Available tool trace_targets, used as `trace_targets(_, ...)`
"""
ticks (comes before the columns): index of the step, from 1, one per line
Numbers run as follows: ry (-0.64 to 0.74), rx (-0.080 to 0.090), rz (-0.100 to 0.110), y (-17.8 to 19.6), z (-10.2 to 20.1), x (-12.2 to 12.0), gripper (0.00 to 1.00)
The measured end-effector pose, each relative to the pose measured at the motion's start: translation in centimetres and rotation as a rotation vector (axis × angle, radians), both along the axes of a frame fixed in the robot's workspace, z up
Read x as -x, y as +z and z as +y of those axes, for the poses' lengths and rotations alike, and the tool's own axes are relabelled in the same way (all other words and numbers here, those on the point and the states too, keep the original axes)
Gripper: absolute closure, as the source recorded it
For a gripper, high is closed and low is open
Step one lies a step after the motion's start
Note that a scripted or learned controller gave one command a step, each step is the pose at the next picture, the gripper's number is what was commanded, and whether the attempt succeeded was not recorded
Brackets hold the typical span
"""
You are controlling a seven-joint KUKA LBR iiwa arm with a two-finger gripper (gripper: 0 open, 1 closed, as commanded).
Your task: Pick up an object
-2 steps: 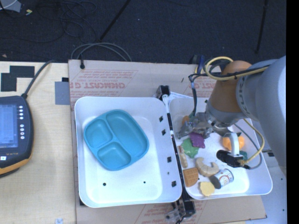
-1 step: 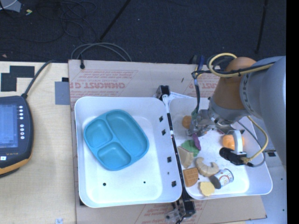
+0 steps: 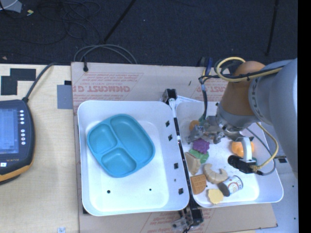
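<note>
From my station I look down on a pale wood-grain table [image 3: 43, 198] that fills the lower left. A brown cardboard sheet [image 3: 121, 84] with red printing lies flat on it. At the left edge rests a handheld control pendant [image 3: 12, 135] with a lit screen, its grey cable [image 3: 39, 84] running up toward the back. Beyond the table the floor [image 3: 146, 23] is dark blue-black, crossed by loose black cables [image 3: 104, 50]. Light falls evenly from above, with soft shadows.

A blue three-compartment plate [image 3: 120, 145] lies in the left white bin [image 3: 97, 198], with a teach pendant [image 3: 13, 135] on the bench's far left.
</note>
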State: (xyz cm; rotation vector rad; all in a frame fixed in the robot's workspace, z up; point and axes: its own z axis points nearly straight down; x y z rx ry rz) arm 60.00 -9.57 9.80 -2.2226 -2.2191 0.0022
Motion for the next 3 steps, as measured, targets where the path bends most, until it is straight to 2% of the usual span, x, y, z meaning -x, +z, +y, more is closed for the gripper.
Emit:
trace_targets(1, 0.004, -0.001, -0.002, -1.1, 1.4, -4.5, 0.0)
trace_targets(2, -0.004, 0.0, 0.007, -1.1, -2.7, 2.1, 0.0)
trace_targets(3, -0.001, 0.005, -0.004, -0.9, 0.2, 4.6, 0.0)
